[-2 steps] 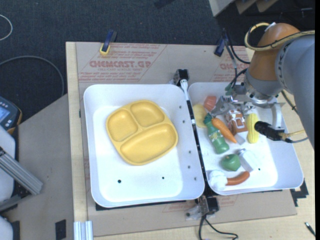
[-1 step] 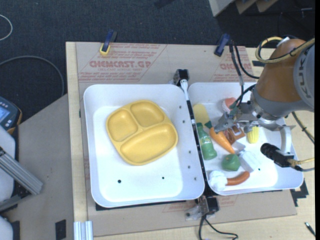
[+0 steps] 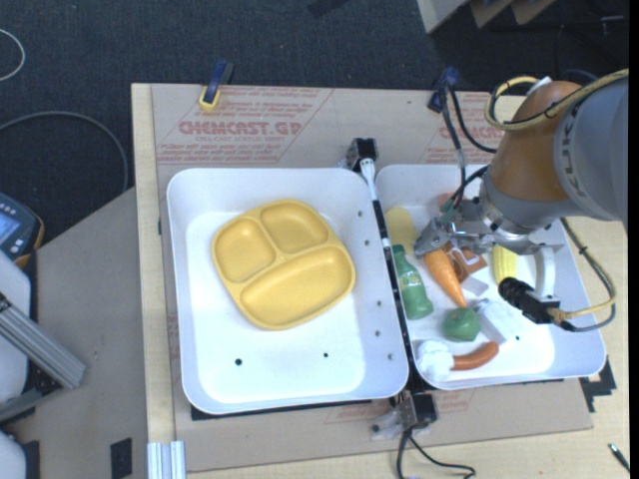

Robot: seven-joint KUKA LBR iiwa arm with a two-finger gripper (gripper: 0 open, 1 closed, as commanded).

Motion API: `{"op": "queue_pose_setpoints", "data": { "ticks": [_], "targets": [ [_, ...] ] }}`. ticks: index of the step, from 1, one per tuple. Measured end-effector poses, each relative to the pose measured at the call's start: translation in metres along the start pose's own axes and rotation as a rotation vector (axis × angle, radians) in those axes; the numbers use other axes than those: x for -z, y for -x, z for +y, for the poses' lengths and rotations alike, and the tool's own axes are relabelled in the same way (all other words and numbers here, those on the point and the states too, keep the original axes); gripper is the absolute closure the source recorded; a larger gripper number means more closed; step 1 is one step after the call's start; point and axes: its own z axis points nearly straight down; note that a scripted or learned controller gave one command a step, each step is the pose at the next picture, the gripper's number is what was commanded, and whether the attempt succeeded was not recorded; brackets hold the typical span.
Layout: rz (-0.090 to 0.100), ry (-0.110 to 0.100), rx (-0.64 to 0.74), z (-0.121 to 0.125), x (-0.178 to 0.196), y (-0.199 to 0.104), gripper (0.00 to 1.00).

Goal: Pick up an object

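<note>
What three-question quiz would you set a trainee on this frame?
1. True or false: the yellow plate lies in the left bin.
2. Which lies nearest the gripper? A) carrot B) sausage C) green bottle
3. Fill in: the plate has ___ compartments.

Key: 1 true; 2 A; 3 three.
</note>
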Motion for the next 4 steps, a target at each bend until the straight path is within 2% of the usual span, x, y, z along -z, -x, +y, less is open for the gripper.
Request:
{"op": "queue_pose_setpoints", "data": {
  "ticks": [1, 2, 3, 4],
  "targets": [
    [0.007, -0.010, 0.006, -0.040, 0.086, -0.039, 0.00],
    [0.006, -0.015, 0.006, -0.030, 0.080, -0.074, 0.00],
    [0.009, 0.003, 0.007, -0.098, 0.322, -0.101, 0.00],
    [0.004, -0.012, 0.004, -0.097, 0.323, -0.101, 1.00]
  ]
}}
